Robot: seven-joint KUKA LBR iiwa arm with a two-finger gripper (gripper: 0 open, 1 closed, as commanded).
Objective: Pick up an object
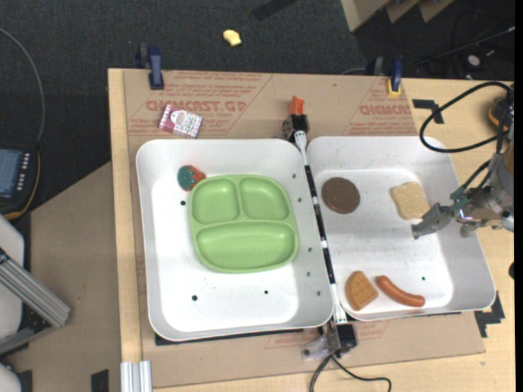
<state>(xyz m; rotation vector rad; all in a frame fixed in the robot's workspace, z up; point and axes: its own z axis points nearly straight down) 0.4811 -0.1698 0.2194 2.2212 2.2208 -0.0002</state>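
Bread slice (408, 199) beside end effector (431, 220) | fingers' spread unclear | arm cut off right

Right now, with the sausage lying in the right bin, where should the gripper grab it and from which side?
Grip the sausage at its middle, coming straight down, fingers closing across its narrow width. It lies flat and slanted near the right bin's front edge, apart from the waffle, so its long sides look free.

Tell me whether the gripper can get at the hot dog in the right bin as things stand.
Probably yes. The gripper hangs over the right bin, and the hot dog lies just below it in the view, uncovered; the waffle beside it sits apart.
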